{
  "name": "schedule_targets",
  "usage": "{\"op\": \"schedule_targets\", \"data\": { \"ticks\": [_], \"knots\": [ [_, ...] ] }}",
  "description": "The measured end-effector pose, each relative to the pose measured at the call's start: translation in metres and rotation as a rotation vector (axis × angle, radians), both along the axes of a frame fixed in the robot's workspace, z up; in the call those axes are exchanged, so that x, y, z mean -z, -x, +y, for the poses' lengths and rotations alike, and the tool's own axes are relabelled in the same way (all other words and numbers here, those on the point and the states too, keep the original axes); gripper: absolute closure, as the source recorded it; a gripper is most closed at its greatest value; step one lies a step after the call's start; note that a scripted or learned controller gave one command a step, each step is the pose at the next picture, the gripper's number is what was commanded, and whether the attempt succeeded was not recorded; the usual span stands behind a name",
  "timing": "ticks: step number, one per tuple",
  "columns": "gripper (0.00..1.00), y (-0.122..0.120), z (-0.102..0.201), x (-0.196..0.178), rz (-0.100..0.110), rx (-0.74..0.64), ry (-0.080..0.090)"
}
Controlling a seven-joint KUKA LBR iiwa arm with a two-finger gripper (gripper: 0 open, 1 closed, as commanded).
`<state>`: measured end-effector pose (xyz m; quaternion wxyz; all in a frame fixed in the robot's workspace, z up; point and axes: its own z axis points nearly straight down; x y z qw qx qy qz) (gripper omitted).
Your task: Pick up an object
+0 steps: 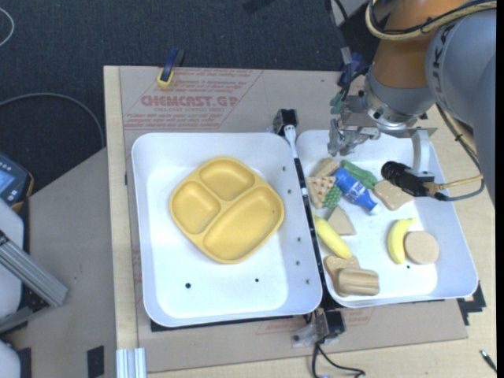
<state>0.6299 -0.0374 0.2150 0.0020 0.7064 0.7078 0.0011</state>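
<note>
My gripper (pixel 345 143) hangs over the far left part of the right bin (pixel 465 268), just above the heap of toy food. Right below and in front of it lie a green piece (pixel 361 171), a blue packet (pixel 357 191) and a tan waffle (pixel 320 186). Nothing shows in the gripper. Further forward lie a yellow banana (pixel 331 238), a tan wedge (pixel 342 222), a brown bread roll (pixel 353 279), a second yellow banana (pixel 397 239) against a round biscuit (pixel 421 248), and a slice of toast (pixel 392 194).
The left bin (pixel 157 274) holds a yellow divided plate (pixel 227 209). A raised divider (pixel 303 203) runs between the two bins. The arm's grey body and orange band (pixel 413 22) fill the space over the right bin's far edge.
</note>
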Motion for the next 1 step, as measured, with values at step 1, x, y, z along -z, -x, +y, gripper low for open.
{"op": "schedule_targets", "data": {
  "ticks": [1],
  "knots": [
    [1.0, 0.0004, 0.0137, -0.0153, 0.0, 0.0, -0.001]
  ]
}}
